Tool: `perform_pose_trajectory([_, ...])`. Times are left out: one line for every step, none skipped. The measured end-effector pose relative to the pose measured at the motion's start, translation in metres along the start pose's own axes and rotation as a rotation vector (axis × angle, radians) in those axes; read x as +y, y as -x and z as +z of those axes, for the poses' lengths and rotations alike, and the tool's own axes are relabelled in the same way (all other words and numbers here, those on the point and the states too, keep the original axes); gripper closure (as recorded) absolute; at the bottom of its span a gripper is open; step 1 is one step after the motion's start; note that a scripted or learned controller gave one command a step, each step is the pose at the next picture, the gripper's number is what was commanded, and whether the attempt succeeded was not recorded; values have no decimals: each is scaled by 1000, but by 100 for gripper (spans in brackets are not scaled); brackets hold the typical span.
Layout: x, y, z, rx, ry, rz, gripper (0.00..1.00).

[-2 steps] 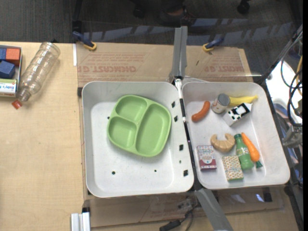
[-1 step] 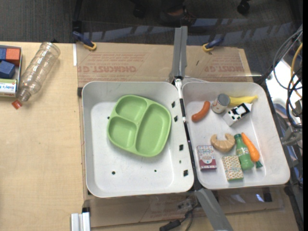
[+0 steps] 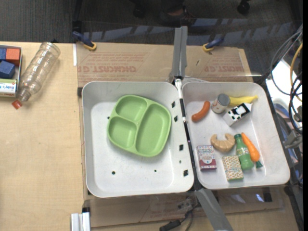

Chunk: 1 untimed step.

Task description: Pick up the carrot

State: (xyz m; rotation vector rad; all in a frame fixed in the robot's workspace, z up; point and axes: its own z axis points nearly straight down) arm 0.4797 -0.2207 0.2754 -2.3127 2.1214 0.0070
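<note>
I see the carrot [image 3: 250,147] in the right bin [image 3: 274,124], far-right side, touching the green bottle [image 3: 243,152]; long axis runs diagonally, upper-left to lower-right. Claw state: cannot tell.

The bench [image 3: 43,143] is pale wood, bare along its left side. A sheet of cardboard [image 3: 125,64] with red print lies flat on it, held at the far edge by two clamps [image 3: 89,44], one near each corner. The left bin [image 3: 89,143] and the right bin [image 3: 276,148] sit on the cardboard, touching along their inner rims. A grey bar [image 3: 180,52] runs from the far edge to where they meet. Left of the cardboard a clear bottle [image 3: 37,70] lies on its side, red cap toward the near edge, just beside a box [image 3: 8,69] of blue and red blocks at the bench's left edge.
</note>
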Motion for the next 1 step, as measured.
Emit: perform_pose_trajectory([-1,6,9,0,0,-160,100])
